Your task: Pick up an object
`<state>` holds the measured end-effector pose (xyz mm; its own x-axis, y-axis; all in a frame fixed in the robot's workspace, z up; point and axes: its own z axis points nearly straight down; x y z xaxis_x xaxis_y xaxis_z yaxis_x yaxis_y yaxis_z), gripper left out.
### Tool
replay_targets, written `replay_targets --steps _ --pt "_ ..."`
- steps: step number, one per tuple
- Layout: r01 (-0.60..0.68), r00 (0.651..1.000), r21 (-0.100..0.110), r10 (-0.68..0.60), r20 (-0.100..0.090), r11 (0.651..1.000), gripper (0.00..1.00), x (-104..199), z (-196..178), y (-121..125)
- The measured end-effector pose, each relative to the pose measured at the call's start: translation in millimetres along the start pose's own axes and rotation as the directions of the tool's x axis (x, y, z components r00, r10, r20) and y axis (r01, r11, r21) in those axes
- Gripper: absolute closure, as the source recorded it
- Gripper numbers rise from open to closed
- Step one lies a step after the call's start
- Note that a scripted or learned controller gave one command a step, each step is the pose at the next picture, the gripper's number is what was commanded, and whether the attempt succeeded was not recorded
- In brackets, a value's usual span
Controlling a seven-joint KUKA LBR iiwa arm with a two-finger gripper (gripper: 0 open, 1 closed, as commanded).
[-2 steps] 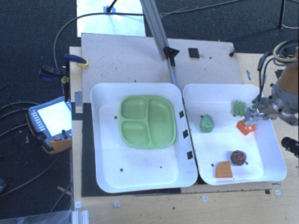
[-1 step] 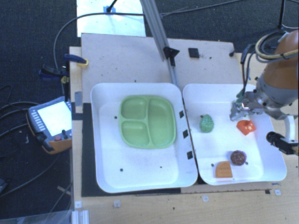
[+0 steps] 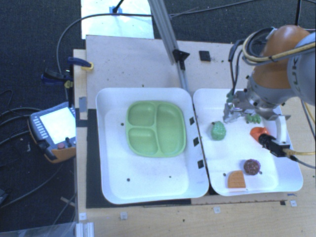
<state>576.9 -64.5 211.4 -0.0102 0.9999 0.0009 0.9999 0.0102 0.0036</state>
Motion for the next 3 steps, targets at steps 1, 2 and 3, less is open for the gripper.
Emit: replay_targets --steps 1,2,3 --pt "-0.001 1.000 0.001 0.001 0.000 1.000 1.00 42.6 0.7 13.3" --pt "-0.001 1.000 0.001 0.001 0.000 1.000 1.00 84.8 -2.9 23.1" --pt "0.001 1.000 0.001 -0.001 -0.002 1.000 1.00 144.0 -0.5 35.8"
